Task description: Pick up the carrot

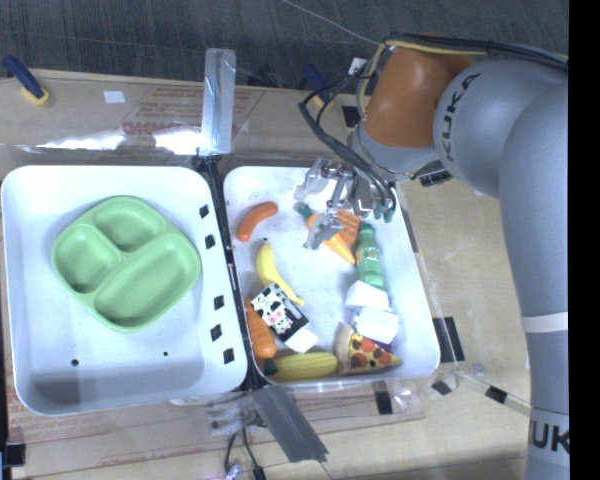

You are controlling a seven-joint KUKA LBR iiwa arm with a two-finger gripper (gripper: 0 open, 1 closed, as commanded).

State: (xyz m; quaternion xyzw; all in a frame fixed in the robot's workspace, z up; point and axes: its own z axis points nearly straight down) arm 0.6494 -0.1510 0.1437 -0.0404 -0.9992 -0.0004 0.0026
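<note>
My hand (332, 208) hovers in the upper middle of the right bin (420, 298), over an orange wedge I take for the carrot (342, 238), beside the green bottle (368, 256). I cannot tell its opening. I should centre on the wedge (not the sausage (256, 219) at left) before descending.

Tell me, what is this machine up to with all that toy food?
A grey robot arm reaches in from the right, and its gripper is down in the right-hand bin, right at the carrot near the bin's far end. I cannot tell whether it has hold of it. A banana, a sausage and a pizza slice lie around it. The left bin holds a green plate.
</note>
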